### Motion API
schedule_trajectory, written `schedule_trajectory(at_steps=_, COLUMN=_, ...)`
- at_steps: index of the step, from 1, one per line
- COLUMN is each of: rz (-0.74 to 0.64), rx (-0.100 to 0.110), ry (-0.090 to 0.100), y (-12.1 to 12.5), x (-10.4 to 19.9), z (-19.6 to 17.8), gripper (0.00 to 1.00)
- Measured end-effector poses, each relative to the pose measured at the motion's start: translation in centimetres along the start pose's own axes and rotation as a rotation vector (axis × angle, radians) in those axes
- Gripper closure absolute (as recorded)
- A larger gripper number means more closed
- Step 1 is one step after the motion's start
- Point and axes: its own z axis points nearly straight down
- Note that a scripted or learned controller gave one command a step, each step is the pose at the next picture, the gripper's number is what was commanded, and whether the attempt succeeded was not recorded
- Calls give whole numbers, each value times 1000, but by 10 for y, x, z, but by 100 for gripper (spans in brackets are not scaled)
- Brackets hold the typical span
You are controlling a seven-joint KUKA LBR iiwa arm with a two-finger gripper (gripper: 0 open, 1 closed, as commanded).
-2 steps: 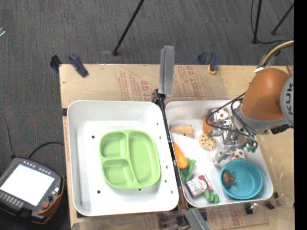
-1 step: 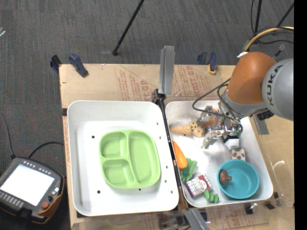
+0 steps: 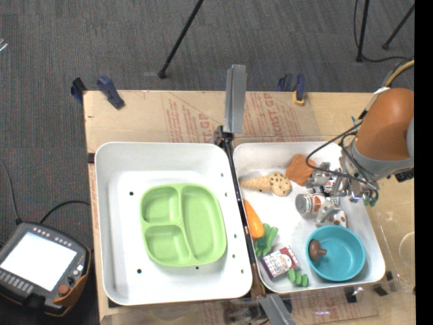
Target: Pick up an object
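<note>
From my desk I can't tell how the gripper is set; it hangs over the small can in the right bin, crowded by the teal bowl; a glancing descent could roll it away.

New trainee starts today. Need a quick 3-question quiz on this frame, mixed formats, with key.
1. True or false: the green tray lies in the left bin.
2. Multiple choice: what sits inside the blue bowl? A) a carrot B) a small brown thing C) a can D) a cookie
3. Fill in: the carrot lies in the ____ bin, near the divider.

Key
1. True.
2. B: a small brown thing rests in the bowl.
3. Right: it lies in the right bin, where the gripper hangs over a can.
</note>
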Motion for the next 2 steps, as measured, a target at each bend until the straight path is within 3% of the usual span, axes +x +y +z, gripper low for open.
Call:
schedule_trajectory(at_steps=1, rz=32, rx=-5, ry=0, y=60, x=9, z=0, gripper=0)
schedule_trajectory(at_steps=2, rz=0, rx=-4, ry=4, y=48, x=90, z=2, gripper=0)
